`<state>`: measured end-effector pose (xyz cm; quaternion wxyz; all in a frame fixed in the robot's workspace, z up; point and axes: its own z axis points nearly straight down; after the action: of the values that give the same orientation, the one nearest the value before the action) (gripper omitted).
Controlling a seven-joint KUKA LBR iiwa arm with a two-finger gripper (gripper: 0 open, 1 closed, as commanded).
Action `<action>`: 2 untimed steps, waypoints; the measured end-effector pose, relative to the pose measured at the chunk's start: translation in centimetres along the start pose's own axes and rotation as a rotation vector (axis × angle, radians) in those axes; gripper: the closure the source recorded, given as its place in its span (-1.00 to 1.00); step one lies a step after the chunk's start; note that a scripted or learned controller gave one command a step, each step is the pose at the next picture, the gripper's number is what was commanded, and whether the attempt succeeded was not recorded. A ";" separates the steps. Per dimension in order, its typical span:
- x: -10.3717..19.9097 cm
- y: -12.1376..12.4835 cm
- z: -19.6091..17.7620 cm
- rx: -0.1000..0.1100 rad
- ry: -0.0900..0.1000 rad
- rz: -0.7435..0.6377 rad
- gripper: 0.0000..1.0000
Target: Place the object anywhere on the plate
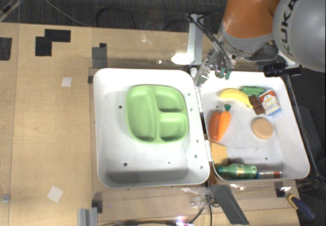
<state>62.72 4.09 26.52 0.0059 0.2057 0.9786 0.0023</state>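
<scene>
Gripper [211, 69] is hovering at twelve o'clock over the bins' divide, finger state impossible to tell; carrot [220, 123] is lying at three o'clock from the green plate [155, 113], banana [235, 96] sitting nearby

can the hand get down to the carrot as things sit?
Probably yes. The carrot lies apart from the banana in the right bin, uncovered, and the hand hangs above the bin's near corner.

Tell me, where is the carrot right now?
The carrot lies in the right bin, near its left wall, just below the banana and left of the round tan disc.
</scene>
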 end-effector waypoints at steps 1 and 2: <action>3.7 4.5 8.1 0.003 0.009 -0.123 1.00; 0.1 8.6 2.9 -0.001 0.000 -0.279 1.00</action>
<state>66.11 11.96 23.69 0.0061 0.0677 0.9977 0.0021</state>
